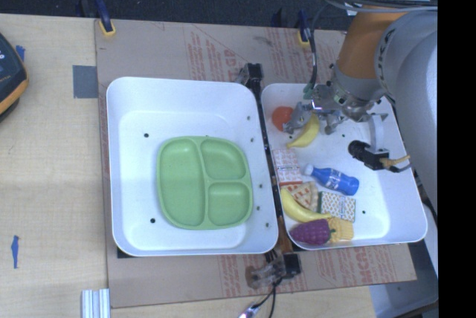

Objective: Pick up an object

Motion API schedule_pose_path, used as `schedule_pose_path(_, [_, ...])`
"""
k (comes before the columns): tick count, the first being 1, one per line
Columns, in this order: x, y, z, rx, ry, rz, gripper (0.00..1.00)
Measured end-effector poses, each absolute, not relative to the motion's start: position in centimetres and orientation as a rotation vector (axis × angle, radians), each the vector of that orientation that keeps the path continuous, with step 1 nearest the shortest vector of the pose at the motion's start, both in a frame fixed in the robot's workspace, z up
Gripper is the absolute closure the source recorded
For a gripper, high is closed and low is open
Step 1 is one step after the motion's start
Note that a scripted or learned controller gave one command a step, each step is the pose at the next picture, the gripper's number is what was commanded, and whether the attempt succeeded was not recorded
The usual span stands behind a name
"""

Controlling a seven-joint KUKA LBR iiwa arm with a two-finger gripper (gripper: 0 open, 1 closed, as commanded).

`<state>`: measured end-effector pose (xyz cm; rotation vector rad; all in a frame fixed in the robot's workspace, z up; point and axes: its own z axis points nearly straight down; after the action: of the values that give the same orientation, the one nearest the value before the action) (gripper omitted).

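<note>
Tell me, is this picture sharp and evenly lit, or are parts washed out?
Camera view: fairly sharp on the green tray; the white bins glare bright, nearly washed out; the small items beside the blue bottle look soft; the gripper area is murky.

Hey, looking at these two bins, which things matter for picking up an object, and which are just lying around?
Part of the job:
- two-finger gripper, low over the right white bin
- small yellow banana right by the gripper
- round red-orange ball beside it

Lying about:
- blue plastic bottle
- purple grape bunch
- green divided tray in the left white bin
</note>
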<state>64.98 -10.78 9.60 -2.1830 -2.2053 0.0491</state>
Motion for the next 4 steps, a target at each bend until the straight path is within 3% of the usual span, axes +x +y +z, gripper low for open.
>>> schedule_pose_path(1, [54.1, -12.4, 9.1, -2.214, -2.223, 0.007, 0.0])
schedule_pose_path(2, [59.0, -10.3, 9.2, -2.213, -2.227, 0.004, 0.0])
schedule_pose_path(3, [64.7, -9.7, 8.7, -2.182, -2.201, 0.051, 0.0])
schedule_pose_path(4, [64.6, -9.7, 9.7, -2.174, -2.2, 0.056, 1.0])
